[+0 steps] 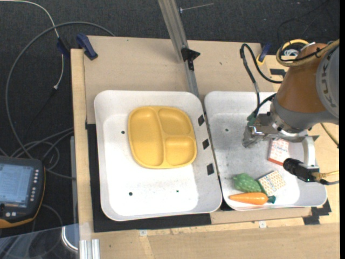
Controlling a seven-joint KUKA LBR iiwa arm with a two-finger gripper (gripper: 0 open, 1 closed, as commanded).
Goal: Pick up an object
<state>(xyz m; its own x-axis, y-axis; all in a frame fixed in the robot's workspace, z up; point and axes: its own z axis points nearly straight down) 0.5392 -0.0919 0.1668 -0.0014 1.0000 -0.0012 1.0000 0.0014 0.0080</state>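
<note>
My gripper [249, 137] hangs over the middle of the right bin [229, 112], above bare bin floor. Nothing shows between its tips. A green knobbly toy vegetable [246, 183] lies near the bin's front edge, below the gripper. Just in front of it rests an orange carrot [249, 198] with a green end. A small patterned box [273, 182] sits to the right of the green toy. A red-and-white packet [278, 150] lies to the right of the gripper, partly under the wrist.
The left bin [108, 161] holds a yellow divided plate [161, 136]. A metal pole [178, 31] slants down from the top to the gap between the bins. Cables run behind the right bin.
</note>
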